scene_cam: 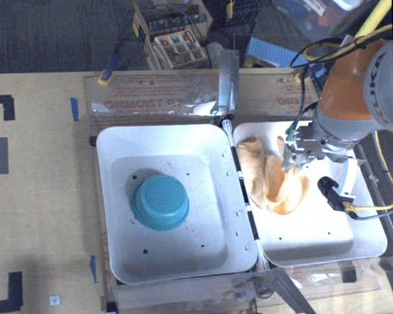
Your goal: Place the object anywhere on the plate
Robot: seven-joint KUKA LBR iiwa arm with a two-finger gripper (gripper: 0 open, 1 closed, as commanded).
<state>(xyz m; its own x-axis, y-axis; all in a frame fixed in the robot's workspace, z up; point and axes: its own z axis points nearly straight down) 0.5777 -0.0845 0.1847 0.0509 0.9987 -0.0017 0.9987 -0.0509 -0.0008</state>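
Bread (270,179) lies in the right bin (317,242), directly below and left of the gripper (291,160); finger state indeterminable.

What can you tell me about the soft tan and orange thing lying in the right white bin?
The tan and orange cloth-like object looks soft and floppy, bunched in folds, pale tan at its left and brighter orange toward its lower right edge. It lies flat on the floor of the right white bin, against the bin's left wall. The gripper sits directly over its upper right part.
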